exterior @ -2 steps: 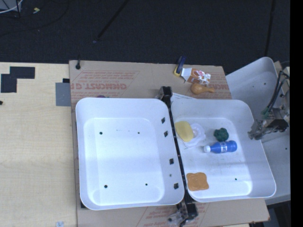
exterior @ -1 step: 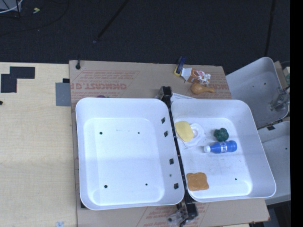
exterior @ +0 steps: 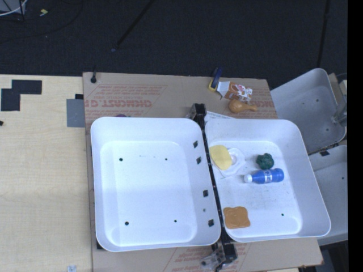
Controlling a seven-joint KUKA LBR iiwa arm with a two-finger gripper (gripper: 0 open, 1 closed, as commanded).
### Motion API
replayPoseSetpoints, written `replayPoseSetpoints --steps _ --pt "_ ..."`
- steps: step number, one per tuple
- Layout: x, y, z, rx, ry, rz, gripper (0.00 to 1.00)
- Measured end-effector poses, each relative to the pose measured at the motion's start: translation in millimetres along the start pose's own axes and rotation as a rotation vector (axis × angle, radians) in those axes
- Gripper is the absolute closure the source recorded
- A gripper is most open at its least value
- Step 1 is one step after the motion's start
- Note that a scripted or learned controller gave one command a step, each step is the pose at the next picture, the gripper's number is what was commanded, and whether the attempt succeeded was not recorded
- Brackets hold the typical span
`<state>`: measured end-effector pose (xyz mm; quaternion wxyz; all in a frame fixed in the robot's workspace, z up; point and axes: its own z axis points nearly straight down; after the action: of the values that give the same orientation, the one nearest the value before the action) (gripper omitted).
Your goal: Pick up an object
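Tool width I cannot tell; entering from the right, it meets the blue bottle first, lying left-right in the right bin.

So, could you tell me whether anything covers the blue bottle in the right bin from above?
Nothing visible does. The blue bottle lies open to above, the dark green object just behind it and the yellow object to its left.

i see smooth glossy white plastic bins on matt brown cardboard; the bench at left looks like pale wood.
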<state>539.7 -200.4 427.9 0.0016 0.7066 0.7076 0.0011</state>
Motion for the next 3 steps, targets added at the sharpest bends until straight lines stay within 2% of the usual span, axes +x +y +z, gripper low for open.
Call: replayPoseSetpoints --steps 1,2,3 --pt "6 2 -49 0.0 0.0 0.0 1.0" --pt "43 -29 -94 0.001 0.001 -0.002 1.0" --pt "-8 -11 -81 0.005 0.0 0.004 1.0"
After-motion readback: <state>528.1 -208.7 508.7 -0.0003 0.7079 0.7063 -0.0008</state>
